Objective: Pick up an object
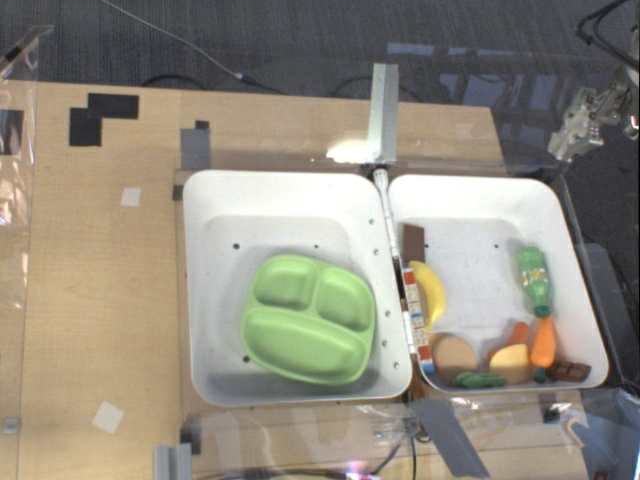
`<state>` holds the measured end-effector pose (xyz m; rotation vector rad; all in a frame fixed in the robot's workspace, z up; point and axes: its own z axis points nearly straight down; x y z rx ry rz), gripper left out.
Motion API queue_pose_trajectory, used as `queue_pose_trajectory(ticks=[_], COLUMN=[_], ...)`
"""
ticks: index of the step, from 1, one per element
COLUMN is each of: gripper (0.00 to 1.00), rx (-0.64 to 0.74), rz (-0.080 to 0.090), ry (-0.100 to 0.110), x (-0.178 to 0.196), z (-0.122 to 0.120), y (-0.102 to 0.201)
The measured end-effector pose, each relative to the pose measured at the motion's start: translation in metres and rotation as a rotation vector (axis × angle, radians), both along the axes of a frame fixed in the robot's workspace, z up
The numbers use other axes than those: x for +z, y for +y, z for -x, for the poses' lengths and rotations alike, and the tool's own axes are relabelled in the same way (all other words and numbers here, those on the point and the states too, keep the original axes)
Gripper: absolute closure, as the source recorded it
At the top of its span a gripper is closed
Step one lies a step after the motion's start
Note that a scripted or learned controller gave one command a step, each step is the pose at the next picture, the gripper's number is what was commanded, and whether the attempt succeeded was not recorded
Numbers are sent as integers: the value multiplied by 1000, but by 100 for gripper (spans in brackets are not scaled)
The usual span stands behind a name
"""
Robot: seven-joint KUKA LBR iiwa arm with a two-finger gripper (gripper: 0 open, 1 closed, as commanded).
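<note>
— Up at the far right corner, above and outside the right bin (pixel 560 208), hangs my pincer (pixel 583 128); it is small and blurred there, so whether it is released or clenched I cannot tell; nothing shows in it.

— And what would you pick?

— Everything loose lies in that right bin: a green bottle (pixel 532 276) near the right wall; a carrot (pixel 542 340) just below it; a banana (pixel 430 290) close against the divider; a brown egg-like piece (pixel 453 353) in the front corner.

— What worries you?

— Crowding, I judge; the front pieces touch or nearly touch, so a descent there could strike two at once and push them aside; the banana hugs the wall, leaving little room for one side of me; the green divided plate (pixel 310 318) in the left bin (pixel 210 268) looks too broad to clasp.
</note>
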<state>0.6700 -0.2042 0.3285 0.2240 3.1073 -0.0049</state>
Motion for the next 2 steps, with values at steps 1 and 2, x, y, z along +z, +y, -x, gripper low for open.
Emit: queue_pose_trajectory(ticks=[1, 2], gripper=[100, 100], rx=[-199, -65], rz=[-9, -4], ry=[17, 21], x=[-38, -100], z=[33, 45], y=[78, 8])
